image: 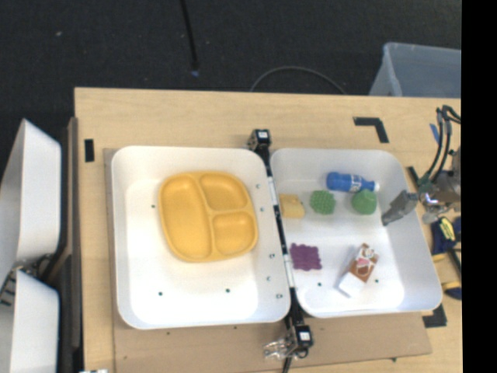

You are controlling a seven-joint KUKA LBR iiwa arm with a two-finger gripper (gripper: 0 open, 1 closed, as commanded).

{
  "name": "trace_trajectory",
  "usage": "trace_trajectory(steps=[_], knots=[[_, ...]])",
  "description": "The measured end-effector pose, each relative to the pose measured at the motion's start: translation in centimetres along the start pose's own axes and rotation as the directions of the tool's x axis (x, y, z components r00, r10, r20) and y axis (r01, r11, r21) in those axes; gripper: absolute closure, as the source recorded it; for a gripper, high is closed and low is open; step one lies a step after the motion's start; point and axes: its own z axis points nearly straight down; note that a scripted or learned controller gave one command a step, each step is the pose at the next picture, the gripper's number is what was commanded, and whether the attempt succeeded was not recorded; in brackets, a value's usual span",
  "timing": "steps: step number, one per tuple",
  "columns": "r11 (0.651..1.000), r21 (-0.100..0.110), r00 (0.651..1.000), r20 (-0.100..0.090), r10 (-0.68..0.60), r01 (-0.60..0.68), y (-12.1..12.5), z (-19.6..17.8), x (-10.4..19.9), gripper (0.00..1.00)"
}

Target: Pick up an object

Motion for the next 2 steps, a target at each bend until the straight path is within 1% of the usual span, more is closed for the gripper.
trace_trajectory(steps=[1,2], knots=[[1.000,0.003,1.000,0.000,0.002,-0.002,0.5,4.4,0.3,0.00],[1.000,0.004,1.000,-0.001,0.004,-0.004,0.9,10.5,0.6,0.00]])
